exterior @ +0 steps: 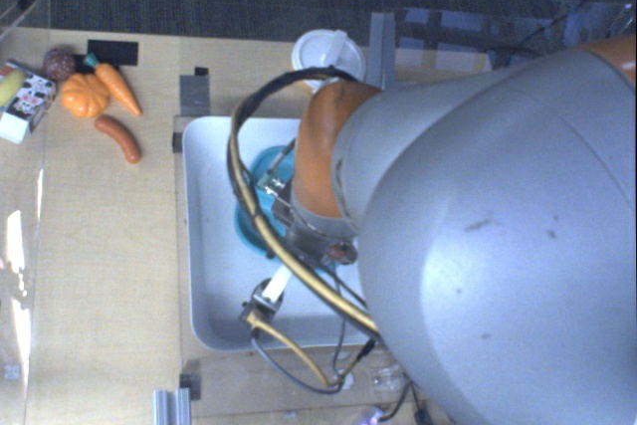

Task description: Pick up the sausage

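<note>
Reddish-brown sausage (pixel 119 138) is lying on the bare wooden bench (pixel 90 244) at the upper left, outside the white bin (pixel 204 214) and well apart from the arm. Just above it a small orange pumpkin (pixel 84 96) is sitting, touching or nearly touching an orange carrot (pixel 120 88) that is slanting down to the right. A dark purplish round item (pixel 60 64) is resting at the pumpkin's upper left, and a small carton with a black-and-white pattern (pixel 24 99) is lying at the far left edge. A flat black rectangle (pixel 112 51) is lying on the bench above the carrot. A white cup (pixel 327 52) is standing beyond the bin's far rim. The grey arm (pixel 498 244) with its orange band (pixel 320 149) is covering most of the right side and reaching down into the bin, with black and yellow cables (pixel 261 244) looping around the wrist. A blue object (pixel 261 194) is lying in the bin, partly hidden beneath the wrist. The gripper is hidden under the arm, so whether it is released or clenched cannot be told.
</note>
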